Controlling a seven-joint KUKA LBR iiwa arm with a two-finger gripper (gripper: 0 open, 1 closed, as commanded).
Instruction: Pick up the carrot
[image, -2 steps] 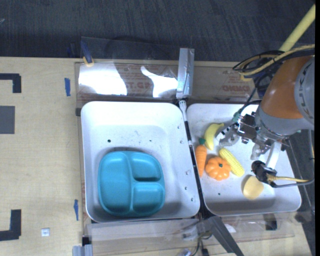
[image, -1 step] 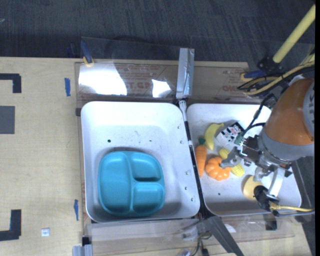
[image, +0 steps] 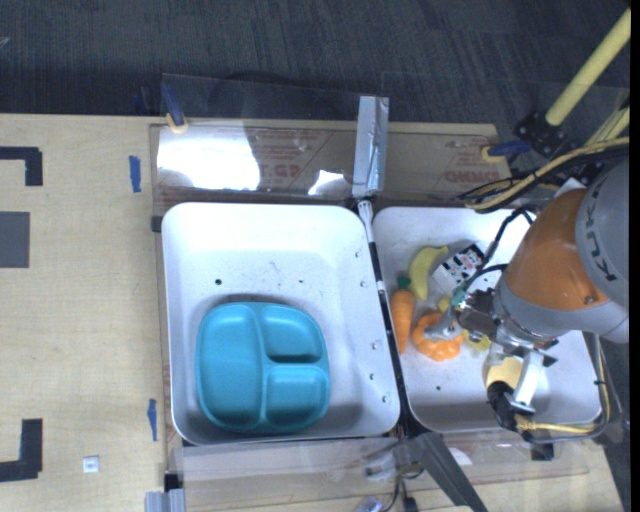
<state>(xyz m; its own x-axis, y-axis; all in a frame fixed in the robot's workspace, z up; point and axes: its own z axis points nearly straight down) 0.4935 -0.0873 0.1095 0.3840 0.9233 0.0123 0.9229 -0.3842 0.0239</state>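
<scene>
The tabletop (image: 70, 300) is seen to carry two white bins side by side, the left bin (image: 265, 235) being occupied by a blue divided tray (image: 262, 365). The right bin (image: 570, 400) is reached into by the grey arm (image: 560, 270) (orange-banded above the wrist), and its gripper (image: 452, 318) is lowered among the food items, its state being impossible to tell. The carrot (image: 402, 318) is found upright-lying along the right bin's left wall, just beside a small orange item (image: 440, 345) and below a banana (image: 428, 266).
</scene>
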